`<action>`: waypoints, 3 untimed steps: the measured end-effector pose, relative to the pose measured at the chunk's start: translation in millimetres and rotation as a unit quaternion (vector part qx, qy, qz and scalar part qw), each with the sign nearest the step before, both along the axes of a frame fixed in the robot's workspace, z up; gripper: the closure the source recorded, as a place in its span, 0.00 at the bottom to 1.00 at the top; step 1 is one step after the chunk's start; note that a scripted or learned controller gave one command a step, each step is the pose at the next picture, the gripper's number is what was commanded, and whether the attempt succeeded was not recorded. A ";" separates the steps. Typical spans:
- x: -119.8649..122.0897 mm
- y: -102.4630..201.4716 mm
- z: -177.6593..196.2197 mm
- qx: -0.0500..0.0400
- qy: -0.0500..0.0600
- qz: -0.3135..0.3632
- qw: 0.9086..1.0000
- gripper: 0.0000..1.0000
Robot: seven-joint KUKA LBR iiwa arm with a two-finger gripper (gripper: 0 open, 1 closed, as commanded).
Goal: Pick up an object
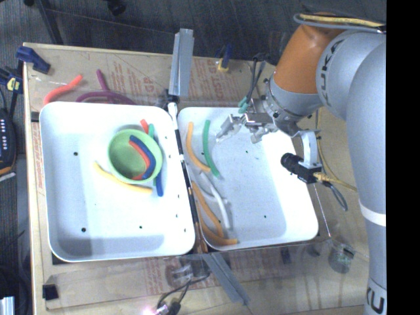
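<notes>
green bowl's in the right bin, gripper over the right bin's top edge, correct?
Not quite: the green bowl sits in the left bin, as the camera view shows. The gripper is indeed over the top part of the right bin.

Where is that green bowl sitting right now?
The green bowl sits in the left bin, toward its upper middle, with red and blue strips lying across it and a yellow strip under its lower edge.

right bin (289,215) floor is wide open on its right half; curved strips (207,176) crowd its left wall, green bowl (134,156) fills the left bin (72,209) middle.
</notes>
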State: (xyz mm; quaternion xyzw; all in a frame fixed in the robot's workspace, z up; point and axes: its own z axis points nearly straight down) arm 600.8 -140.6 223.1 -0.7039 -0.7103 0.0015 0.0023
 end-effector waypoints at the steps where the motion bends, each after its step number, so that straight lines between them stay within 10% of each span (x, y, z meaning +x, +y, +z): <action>1: 18.6 13.1 -131.2 0.000 -0.002 0.096 0.995 0.00; 2: 18.9 13.2 -120.8 0.000 -0.001 0.098 0.995 1.00; 3: 18.9 13.2 -120.8 0.000 -0.001 0.098 0.995 0.00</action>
